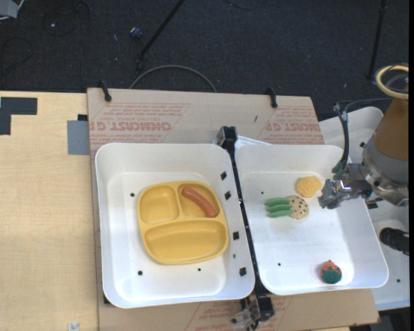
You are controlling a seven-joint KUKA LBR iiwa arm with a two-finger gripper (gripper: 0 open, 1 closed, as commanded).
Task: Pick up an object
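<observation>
In the right bin (pixel 310 281) lie a round yellow cracker (pixel 308 185), a green bean pod (pixel 279 206), a speckled cookie (pixel 299 208) touching the pod, and a red-and-green strawberry-like piece (pixel 331 272) near the front. My gripper (pixel 329 199) hangs low at the bin's right side, just right of the cracker and cookie, with nothing seen between its fingers. In the left bin (pixel 117 254) a yellow divided tray (pixel 183 241) holds a red sausage (pixel 199 201) in its upper right compartment.
A black divider (pixel 238 212) runs between the two bins. Cardboard (pixel 193 119) lies under and behind the bins. A wooden bench surface (pixel 34 219) extends to the left. The arm's body (pixel 393 150) stands over the right bin's right rim.
</observation>
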